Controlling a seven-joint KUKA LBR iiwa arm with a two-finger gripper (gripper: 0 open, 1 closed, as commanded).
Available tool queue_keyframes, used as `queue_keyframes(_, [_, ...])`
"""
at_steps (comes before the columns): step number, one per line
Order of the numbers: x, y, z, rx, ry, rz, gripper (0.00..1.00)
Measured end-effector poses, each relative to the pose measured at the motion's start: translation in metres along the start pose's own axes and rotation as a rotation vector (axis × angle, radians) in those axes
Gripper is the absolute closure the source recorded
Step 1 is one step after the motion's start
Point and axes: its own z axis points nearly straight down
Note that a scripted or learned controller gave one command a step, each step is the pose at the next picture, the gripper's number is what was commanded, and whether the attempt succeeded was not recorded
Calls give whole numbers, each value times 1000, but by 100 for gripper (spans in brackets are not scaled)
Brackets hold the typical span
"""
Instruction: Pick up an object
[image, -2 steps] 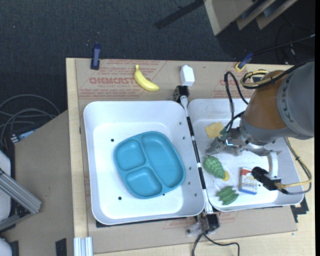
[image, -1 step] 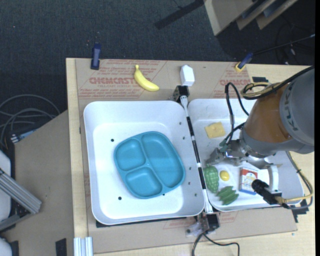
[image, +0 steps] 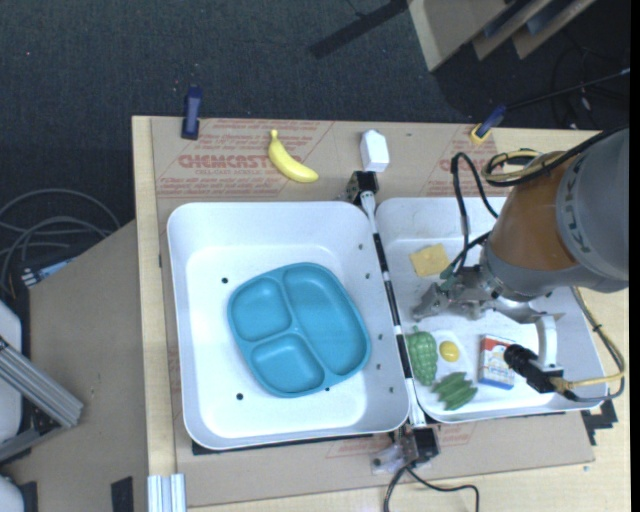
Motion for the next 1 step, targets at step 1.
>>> queue_keyframes(1, [-60, -60, 0, 3, 0, 2, 0])
